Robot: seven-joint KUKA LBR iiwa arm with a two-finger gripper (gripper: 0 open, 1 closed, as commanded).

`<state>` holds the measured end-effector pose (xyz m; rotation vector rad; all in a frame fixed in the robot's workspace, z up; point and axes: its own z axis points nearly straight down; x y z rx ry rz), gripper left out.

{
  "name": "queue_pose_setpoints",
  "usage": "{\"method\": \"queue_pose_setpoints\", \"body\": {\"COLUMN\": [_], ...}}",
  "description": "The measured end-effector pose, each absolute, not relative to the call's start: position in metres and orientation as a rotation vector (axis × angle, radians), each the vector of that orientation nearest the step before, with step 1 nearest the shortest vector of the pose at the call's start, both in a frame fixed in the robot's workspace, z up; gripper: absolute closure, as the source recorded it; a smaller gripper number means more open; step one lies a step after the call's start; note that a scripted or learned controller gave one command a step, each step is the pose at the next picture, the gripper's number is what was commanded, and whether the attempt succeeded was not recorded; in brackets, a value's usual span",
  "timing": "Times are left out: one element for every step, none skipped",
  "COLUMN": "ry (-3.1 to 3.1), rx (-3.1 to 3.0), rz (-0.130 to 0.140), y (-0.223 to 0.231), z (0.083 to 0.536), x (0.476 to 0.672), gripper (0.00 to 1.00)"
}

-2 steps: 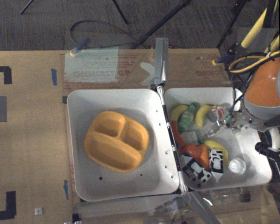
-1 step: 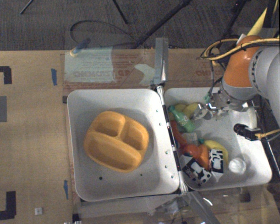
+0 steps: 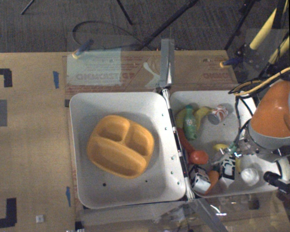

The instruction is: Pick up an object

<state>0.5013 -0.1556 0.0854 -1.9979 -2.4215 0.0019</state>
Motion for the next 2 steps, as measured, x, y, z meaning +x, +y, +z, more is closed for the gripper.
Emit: {"method": "queue_pose_setpoints", "body": {"ry": [-2.395, -2.401], "rx": [-2.028, -2.026], "rz": [0.002, -0.002], "y": [-0.111, -0.121], "z": [0.086, 0.086], "x": [0.584, 0.48], "gripper": [0.0, 0.0]}}
